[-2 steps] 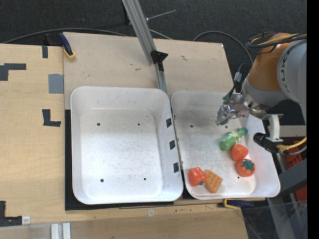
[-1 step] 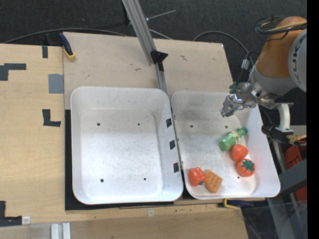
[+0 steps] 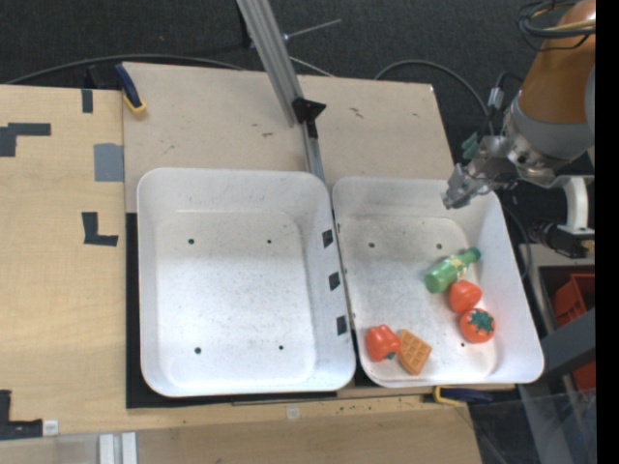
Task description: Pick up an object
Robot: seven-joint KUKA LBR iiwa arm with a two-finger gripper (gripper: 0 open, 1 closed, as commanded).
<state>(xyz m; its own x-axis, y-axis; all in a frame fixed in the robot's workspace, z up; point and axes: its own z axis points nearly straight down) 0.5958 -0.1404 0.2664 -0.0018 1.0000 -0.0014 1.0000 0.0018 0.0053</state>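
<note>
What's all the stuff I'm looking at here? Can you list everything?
Bins: two, white, side by side on the bench.
Green bottle: one, right bin.
Tomatoes: two, red, right bin, below the bottle.
Pepper: one, red, right bin's near edge.
Waffle: one, orange-brown, beside the pepper.
Metal pole: one, grey, slanting above the bins.
Clamp: one, blue and yellow, bench's far left corner.
Arm: one, grey and orange, right side.
Gripper: one, over the right bin's far corner.

A metal pole (image 3: pixel 279 61) slants down from the top centre of the frame. Grey tape patches (image 3: pixel 108 161) sit on the wooden bench (image 3: pixel 53 288) at left. A blue-yellow clamp (image 3: pixel 130 90) lies upper left.
</note>
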